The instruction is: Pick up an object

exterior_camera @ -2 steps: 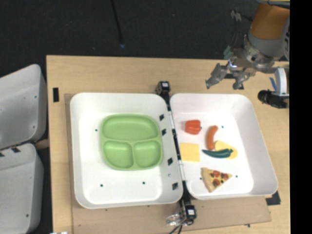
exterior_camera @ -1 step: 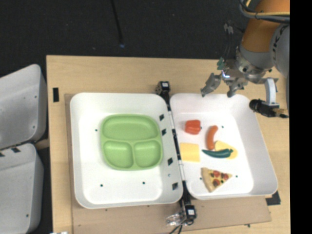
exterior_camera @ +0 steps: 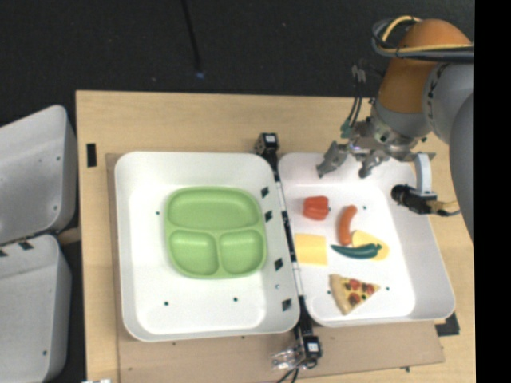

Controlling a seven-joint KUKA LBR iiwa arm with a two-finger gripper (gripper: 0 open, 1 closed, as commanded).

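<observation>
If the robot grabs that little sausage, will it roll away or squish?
The sausage looks round and smooth, so a sideways nudge would probably roll it in the right bin. It appears to be a stiff toy, so it likely won't squish. Its glossy skin might slip between the fingers of the gripper.

Arm (exterior_camera: pixel 447 86): grey casing, rounded. Orange band (exterior_camera: pixel 415 66) above the wrist, dome-shaped top. Yellow and black cables (exterior_camera: pixel 391 32) loop over the band. Thin dark cables run down beside the wrist. Tool (exterior_camera: pixel 352 163): two dark grey metal fingers (exterior_camera: pixel 330 163) on a grey flange.
</observation>
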